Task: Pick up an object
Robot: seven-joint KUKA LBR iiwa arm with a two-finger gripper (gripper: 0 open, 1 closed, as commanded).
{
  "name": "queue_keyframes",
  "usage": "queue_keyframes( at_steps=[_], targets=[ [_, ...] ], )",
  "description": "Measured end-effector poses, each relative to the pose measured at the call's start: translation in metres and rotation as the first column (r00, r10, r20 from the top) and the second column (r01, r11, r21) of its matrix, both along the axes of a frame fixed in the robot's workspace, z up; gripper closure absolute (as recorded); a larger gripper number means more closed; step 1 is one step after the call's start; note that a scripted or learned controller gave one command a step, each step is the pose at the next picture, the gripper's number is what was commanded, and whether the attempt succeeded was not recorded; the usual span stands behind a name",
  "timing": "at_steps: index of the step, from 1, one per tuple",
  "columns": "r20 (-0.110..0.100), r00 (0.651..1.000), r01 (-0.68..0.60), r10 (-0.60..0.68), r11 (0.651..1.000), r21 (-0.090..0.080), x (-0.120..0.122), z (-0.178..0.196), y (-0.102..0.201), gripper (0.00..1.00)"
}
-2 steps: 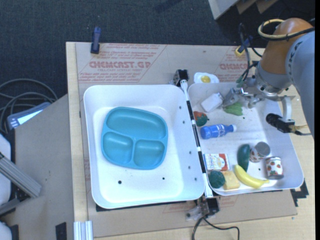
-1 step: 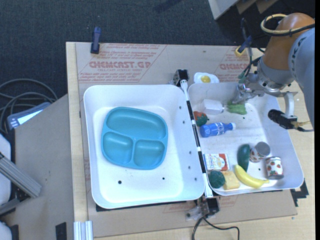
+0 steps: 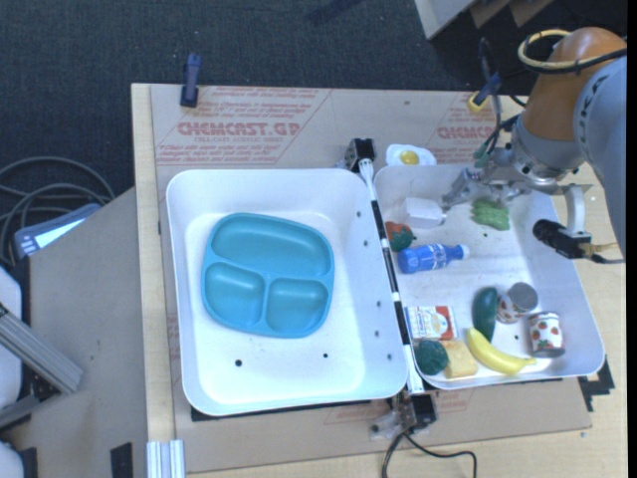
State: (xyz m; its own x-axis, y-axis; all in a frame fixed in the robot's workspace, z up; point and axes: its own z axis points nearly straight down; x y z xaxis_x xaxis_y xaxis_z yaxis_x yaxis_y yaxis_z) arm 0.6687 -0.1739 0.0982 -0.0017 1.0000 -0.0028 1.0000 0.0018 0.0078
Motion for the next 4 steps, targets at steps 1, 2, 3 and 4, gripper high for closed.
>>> queue_keyframes(
  at_steps=[1,2,3,4],
  targets=[
    [-0.013,1.0,-0.003,0.003,1.0,0.02,0.0,-0.01,-0.042,0.0],
    [-0.004,1.0,-0.004,0.004,1.0,0.005,0.001,-0.001,-0.046,1.0],
    [-0.01,1.0,0.0,0.0,1.0,0.005,-0.002,-0.012,0.026,1.0],
    [-0.007,1.0,0.0,0.0,1.0,0.004,-0.06,0.088,0.1,1.0]
  ],
)
